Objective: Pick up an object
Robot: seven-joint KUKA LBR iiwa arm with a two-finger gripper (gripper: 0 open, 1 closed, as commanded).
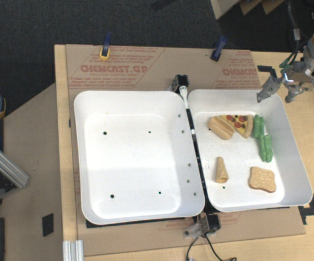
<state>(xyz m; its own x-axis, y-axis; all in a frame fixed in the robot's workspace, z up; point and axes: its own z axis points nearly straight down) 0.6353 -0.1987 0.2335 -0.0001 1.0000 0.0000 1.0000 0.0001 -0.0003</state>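
Note:
The right bin [293,162] holds several toy foods: a hot dog bun [221,127], a pizza slice [240,124], green pea pods [263,138], an ice cream cone [221,169] and a slice of toast [262,179]. My gripper [279,91] hangs above the bin's far right corner, its two fingers spread apart with nothing between them. It is above and to the right of the pizza slice, well clear of all the foods.
The left bin [91,162] lies beside the right one, joined by a black hinge strip [192,140]. Both rest on a cardboard sheet [146,64] held by a yellow clamp [105,50] and a blue clamp [219,48].

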